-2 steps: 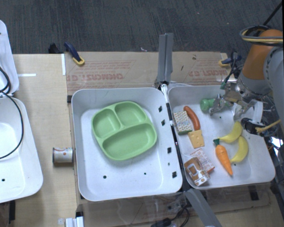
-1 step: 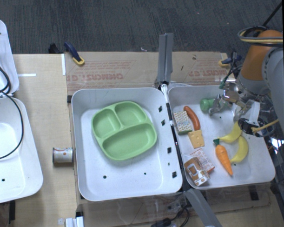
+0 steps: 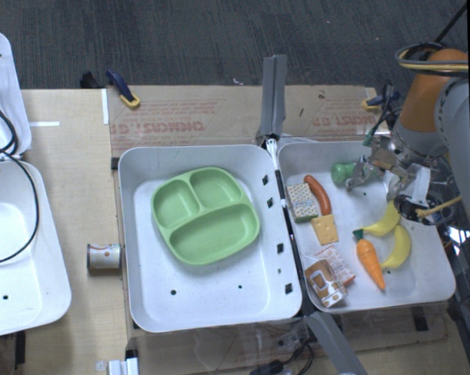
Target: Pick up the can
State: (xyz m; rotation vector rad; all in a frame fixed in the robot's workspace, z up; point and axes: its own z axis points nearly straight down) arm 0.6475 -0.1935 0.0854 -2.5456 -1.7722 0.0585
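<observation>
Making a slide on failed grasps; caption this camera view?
Gripper hovers in the right bin by a green toy; the can lies outside.

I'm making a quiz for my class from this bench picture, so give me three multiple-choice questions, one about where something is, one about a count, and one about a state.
1. Where does the can lie?
A. In the right bin
B. On the bench left of the left bin
C. On the green plate

2. How many bananas are in the right bin?
A. Two
B. Four
C. None

3. How does the can rest?
A. Upright
B. On its side
C. Stacked on a box

Answers: 1 B, it sits on the wood by the left bin's outer wall. 2 A, two yellow bananas lie beside the carrot. 3 B, its round end faces sideways.
</observation>
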